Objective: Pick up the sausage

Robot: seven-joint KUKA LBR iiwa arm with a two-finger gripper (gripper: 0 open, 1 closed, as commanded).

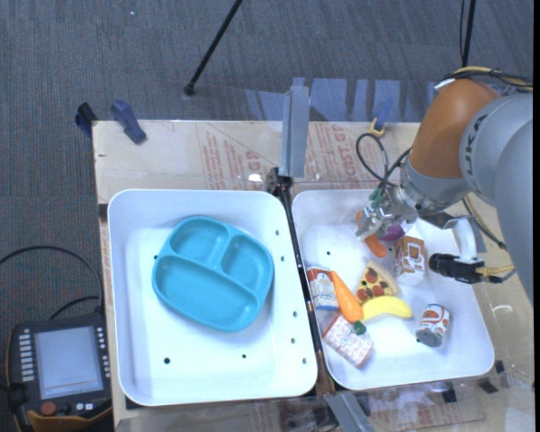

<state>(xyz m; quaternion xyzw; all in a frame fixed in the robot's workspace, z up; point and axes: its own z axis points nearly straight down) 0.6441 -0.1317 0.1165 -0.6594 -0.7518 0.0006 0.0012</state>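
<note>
Red print on bench board illegible.

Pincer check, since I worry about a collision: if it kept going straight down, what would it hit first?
Probably the orange-red food piece right beneath the pincer, next to a purple item. Depth is hard to judge from this slanted view.

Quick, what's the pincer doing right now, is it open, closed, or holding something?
Pincer: cannot be told; it sits low at the back of the right bin, over an orange and purple item.
</note>
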